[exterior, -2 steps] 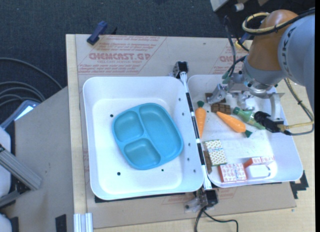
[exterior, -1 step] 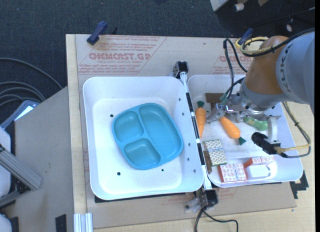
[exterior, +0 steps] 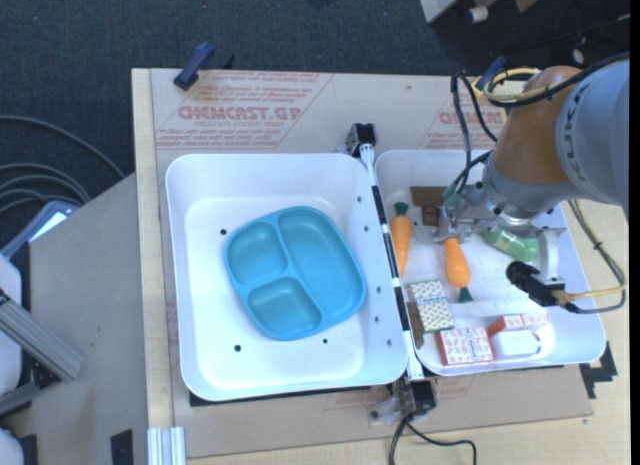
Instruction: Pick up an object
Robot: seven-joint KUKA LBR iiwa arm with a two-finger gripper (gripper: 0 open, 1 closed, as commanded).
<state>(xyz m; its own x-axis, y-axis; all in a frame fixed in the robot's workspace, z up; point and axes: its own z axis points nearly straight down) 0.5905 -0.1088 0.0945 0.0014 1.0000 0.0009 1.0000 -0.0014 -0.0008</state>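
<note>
– Nearest us, right bin (exterior: 590, 348): red-and-white cartons (exterior: 490, 341), checkered box (exterior: 430, 305).
– And the hand (exterior: 452, 229)?
– Down in right bin, just above a toy carrot (exterior: 456, 263). Can't tell if it's spread or pinching.
– 2nd carrot (exterior: 401, 241)?
– By the divider. Left bin (exterior: 190, 253) has a blue divided plate (exterior: 292, 271).

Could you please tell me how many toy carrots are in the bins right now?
2, both in the right bin: one carrot along its left wall, the other carrot just below the gripper. The arm may hide more.
</note>
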